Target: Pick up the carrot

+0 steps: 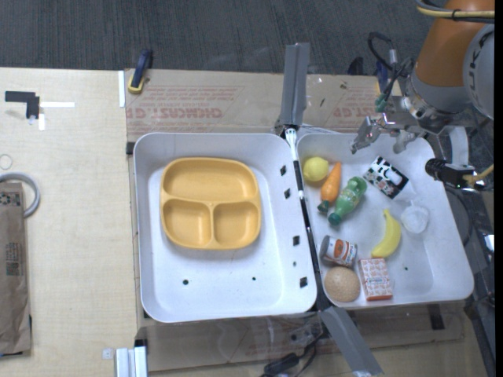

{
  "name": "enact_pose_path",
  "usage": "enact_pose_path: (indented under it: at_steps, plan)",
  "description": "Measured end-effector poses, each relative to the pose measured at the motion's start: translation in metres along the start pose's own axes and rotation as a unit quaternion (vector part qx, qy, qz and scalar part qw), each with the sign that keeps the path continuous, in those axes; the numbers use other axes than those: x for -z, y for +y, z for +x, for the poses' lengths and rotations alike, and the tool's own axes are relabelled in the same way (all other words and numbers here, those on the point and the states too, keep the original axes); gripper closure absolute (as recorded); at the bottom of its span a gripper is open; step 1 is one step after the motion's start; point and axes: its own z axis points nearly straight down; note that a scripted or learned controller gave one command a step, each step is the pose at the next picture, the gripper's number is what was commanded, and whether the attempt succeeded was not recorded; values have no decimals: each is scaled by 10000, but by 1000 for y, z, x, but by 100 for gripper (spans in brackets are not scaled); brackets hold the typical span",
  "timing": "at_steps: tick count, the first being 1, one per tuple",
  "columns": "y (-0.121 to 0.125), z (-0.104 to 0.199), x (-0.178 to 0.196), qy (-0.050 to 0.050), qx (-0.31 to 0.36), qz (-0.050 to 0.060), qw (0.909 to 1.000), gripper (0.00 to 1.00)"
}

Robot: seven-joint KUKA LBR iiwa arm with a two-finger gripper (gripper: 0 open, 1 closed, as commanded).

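The carrot (331,183) is a short orange cone, tapering toward its lower end, lying tilted in the right bin (448,285) between a lemon (315,169) and a green bottle (347,199). The gripper (383,132) hangs above the bin's far edge, fingers apart, holding nothing.
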Motion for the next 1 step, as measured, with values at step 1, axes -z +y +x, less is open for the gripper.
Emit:
enact_pose_path:
  at_steps: [1]
  plan:
    - [-6,31,-30,2,804,3,9968,0]
